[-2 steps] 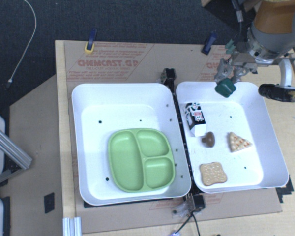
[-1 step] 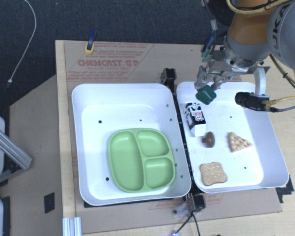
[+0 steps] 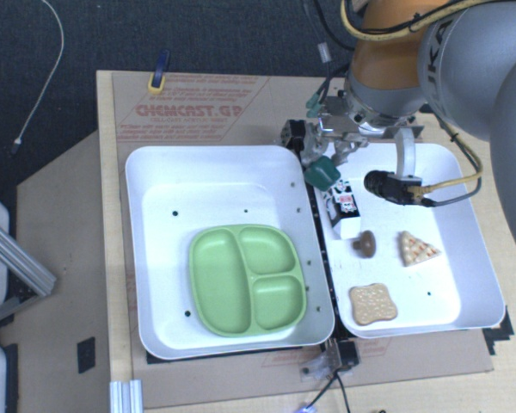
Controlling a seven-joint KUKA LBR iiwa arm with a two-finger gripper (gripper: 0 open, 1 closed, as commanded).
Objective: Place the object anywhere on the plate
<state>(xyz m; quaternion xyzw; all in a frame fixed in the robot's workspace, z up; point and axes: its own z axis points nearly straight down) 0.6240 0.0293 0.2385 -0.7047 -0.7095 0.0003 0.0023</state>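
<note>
The light green divided plate point(image 3: 245, 278) lies in the left white bin point(image 3: 155, 179), towards its front. My gripper point(image 3: 329, 156) hangs over the seam between the two bins, behind and to the right of the plate. Its fingers are shut on a small dark green object point(image 3: 322, 174), which sits at their tips above the bin edge. The object is clear of the plate, roughly a plate's width behind its right rim.
In the right bin point(image 3: 473, 256) lie a white block with red and black marks point(image 3: 344, 210), a small brown lump point(image 3: 365, 244), a pizza-slice toy point(image 3: 418, 249) and a tan cracker point(image 3: 372, 303). A black cable plug point(image 3: 391, 186) hangs off the arm.
</note>
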